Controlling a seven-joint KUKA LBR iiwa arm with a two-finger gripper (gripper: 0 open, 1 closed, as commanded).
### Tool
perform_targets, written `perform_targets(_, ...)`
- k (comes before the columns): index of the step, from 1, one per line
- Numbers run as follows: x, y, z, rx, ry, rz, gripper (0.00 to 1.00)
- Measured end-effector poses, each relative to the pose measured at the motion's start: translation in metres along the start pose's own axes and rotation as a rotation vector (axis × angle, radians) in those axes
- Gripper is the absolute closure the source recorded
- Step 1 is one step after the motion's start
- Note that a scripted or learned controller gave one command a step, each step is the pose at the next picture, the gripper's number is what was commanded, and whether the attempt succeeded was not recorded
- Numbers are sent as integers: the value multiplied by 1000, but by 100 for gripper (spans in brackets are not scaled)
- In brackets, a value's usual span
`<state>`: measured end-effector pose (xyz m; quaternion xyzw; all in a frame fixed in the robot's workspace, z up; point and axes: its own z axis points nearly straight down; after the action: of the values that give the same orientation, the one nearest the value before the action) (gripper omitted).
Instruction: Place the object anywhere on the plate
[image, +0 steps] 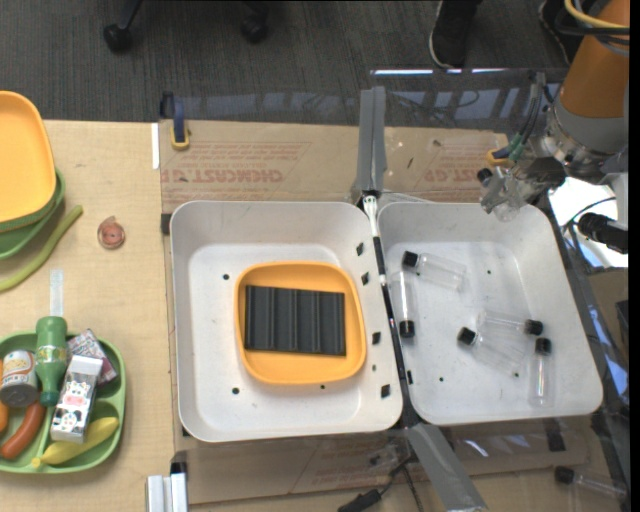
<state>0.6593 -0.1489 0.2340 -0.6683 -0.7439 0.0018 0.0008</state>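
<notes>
Clear vials (497, 338) well below gripper (503, 195)

Grey arm (590, 125) with an orange band — thin cables trail beside its metal hand (505, 190).

Looks like a robotics lab: cardboard-covered bench (300, 165), two white bins (200, 330), clear test tubes (495, 335), office chair casters (120, 38) on grey carpet up top.

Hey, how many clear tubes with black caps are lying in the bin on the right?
5, though clear glass hides easily. One tube at upper left, one along the left wall, two mid-right, one near the right wall.
</notes>
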Motion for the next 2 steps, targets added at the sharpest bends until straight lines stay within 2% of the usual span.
perform_targets(1,-57,-6,20,-1,0,-265,100)
perform_targets(2,-73,-7,-16,-4,-1,-527,100)
